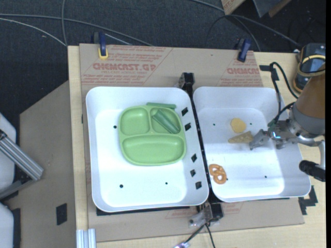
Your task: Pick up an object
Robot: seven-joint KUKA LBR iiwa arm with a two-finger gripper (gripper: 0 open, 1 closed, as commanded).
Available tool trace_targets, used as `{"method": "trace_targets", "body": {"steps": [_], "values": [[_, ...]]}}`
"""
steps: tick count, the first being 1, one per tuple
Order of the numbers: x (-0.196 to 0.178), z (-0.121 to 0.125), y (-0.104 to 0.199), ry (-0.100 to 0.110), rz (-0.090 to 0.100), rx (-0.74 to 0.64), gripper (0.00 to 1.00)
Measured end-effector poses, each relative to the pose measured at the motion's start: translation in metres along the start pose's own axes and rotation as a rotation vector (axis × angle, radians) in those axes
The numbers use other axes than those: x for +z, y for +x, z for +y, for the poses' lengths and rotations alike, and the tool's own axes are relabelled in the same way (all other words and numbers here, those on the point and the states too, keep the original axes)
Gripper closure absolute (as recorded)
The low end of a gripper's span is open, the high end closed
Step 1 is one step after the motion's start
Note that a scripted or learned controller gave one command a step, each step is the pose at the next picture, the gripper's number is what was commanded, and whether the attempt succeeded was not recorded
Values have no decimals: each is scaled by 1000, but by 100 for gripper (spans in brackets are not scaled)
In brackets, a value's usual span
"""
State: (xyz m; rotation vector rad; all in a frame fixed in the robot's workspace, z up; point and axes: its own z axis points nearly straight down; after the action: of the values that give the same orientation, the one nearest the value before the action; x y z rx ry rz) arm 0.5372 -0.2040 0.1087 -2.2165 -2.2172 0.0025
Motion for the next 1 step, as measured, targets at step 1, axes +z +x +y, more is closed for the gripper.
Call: {"method": "trace_targets", "body": {"steps": [1], "values": [[25,0,1,-1,-1,0,0]]}}
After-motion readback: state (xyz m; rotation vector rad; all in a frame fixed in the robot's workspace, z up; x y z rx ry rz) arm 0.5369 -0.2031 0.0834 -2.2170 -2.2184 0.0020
